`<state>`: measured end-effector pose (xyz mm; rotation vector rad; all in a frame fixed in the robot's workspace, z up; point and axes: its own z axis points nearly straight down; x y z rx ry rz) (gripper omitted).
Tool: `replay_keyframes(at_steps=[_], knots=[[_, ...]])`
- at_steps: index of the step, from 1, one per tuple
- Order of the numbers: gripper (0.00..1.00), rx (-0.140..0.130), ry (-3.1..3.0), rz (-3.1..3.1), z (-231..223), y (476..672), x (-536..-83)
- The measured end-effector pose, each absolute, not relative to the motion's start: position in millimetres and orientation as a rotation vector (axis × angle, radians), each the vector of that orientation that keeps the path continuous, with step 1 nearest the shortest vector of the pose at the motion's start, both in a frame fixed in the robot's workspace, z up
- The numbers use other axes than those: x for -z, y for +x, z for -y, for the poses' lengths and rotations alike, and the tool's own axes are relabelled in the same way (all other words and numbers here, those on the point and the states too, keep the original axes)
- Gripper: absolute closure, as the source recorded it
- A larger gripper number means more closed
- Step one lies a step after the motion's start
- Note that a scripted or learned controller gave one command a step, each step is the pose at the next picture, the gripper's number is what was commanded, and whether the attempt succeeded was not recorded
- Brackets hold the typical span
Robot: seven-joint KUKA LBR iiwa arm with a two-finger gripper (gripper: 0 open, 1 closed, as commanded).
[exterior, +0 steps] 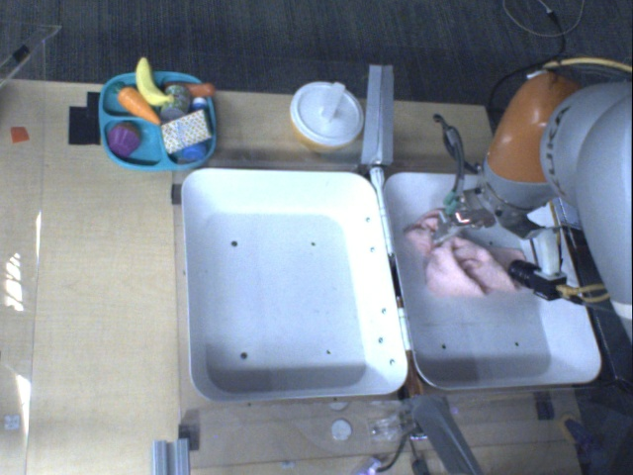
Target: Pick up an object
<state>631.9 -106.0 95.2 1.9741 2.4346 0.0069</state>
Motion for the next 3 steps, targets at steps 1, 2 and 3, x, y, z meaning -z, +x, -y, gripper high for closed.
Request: replay_keyframes(at_steps=[1, 2, 3], knots=[[0.0, -0.007, 1.974, -2.435, 106, 631.9, -95], [1.0, -0.013, 1.96, -2.437, 104, 634.5, -108], [1.0, -0.01, 1.861, -2.516, 103, 654.2, -253]])
